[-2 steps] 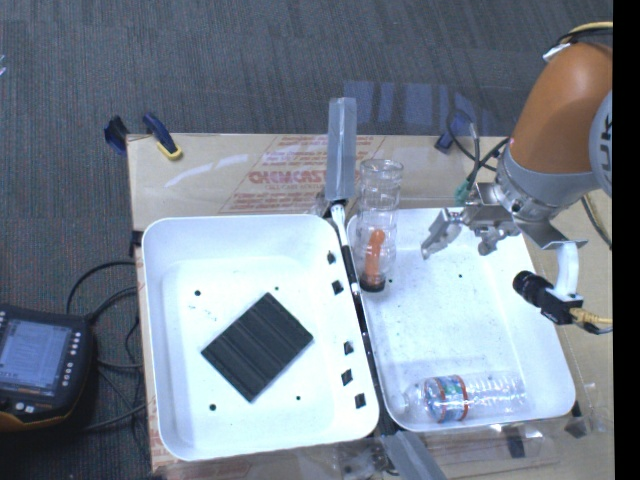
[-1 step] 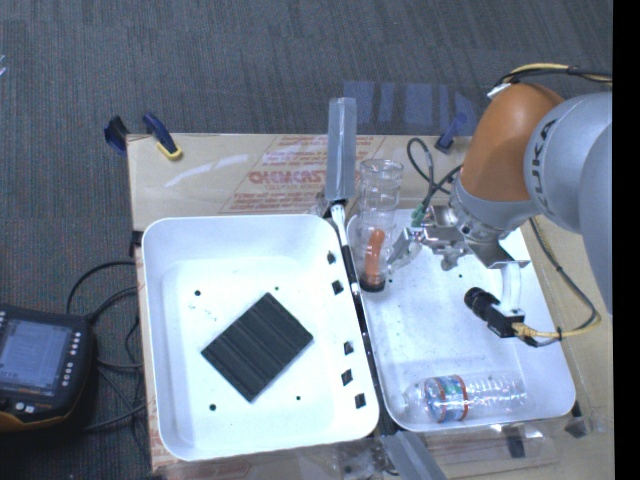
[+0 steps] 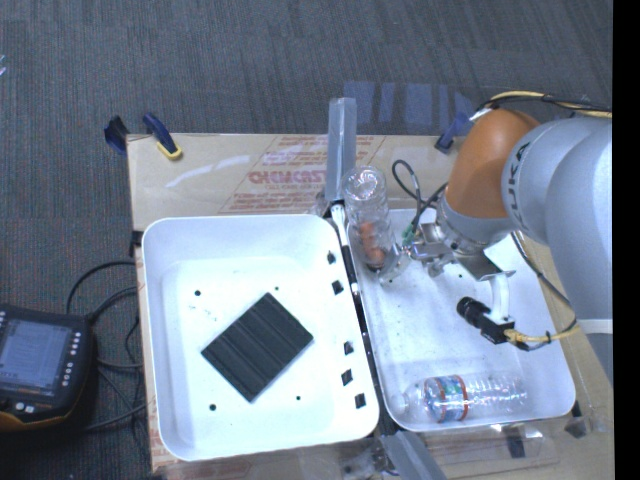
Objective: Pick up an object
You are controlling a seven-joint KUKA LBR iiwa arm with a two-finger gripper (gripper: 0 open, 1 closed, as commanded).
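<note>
A clear plastic jar [image 3: 366,208] with something orange inside stands tilted at the far left corner of the right bin [image 3: 560,368], against the divider. My gripper [image 3: 398,261] is low in the same bin, right beside the jar's base, on its right. The wrist and the orange band [image 3: 488,163] rise behind it. A clear water bottle [image 3: 468,394] with a coloured label lies on its side near the bin's front edge. In the left bin [image 3: 170,268] a dark ribbed rectangular pad [image 3: 258,346] lies flat, turned diagonally.
A black connector with a yellow cable [image 3: 487,321] hangs from the arm over the middle of the right bin. A grey upright post [image 3: 342,143] stands behind the divider. Blue clamps [image 3: 140,133] hold the bench's back edge. A pendant [image 3: 35,363] lies on the floor at left.
</note>
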